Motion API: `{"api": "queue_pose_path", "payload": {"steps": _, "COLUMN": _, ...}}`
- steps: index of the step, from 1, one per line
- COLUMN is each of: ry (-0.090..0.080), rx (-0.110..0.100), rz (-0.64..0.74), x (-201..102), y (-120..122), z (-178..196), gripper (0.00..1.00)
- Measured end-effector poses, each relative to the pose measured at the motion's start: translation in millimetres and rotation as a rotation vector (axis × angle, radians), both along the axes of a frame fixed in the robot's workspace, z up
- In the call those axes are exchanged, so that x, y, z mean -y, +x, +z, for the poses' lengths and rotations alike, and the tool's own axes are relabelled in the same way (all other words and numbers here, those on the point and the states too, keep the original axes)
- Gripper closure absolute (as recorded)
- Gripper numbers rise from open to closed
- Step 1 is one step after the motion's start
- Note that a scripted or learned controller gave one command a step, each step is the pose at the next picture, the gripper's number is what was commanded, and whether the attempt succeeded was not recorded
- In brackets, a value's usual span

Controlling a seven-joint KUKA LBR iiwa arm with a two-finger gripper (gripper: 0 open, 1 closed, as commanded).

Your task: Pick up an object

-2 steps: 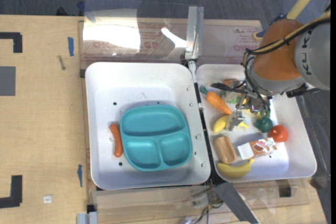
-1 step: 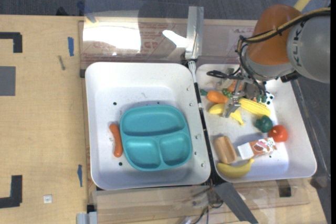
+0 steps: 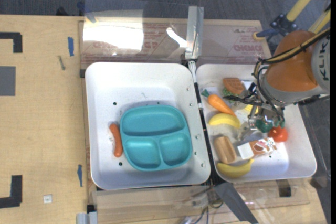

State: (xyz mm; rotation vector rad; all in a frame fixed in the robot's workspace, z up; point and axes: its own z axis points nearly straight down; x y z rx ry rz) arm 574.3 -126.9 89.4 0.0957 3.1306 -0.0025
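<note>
The right bin [image 3: 308, 164] holds several toy foods. There is an orange carrot [image 3: 219, 104], a yellow lemon [image 3: 224, 121], a brown bread roll [image 3: 225, 149], a banana [image 3: 234, 168], a red tomato [image 3: 280, 134], a white and red carton [image 3: 257, 147] and a brown patty-like piece [image 3: 234, 85] at the back. My gripper [image 3: 256, 122] hangs low over the middle of this bin, just right of the lemon and above the carton. The wrist's orange band [image 3: 291, 68] covers the bin's back right part. A small green piece [image 3: 265, 125] lies beside the gripper.
In the left bin [image 3: 94, 113] lie a teal divided plate [image 3: 155, 136] and an orange sausage [image 3: 116, 140] at the plate's left. A clear plastic wall [image 3: 157, 39] stands behind both bins. Wooden bench top spreads to the left.
</note>
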Motion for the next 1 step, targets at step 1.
{"api": "queue_pose_path", "payload": {"steps": 1, "ry": 0.002, "rx": 0.005, "rz": 0.015, "x": -37.2, "y": 29.8, "z": -0.2, "gripper": 0.00}}
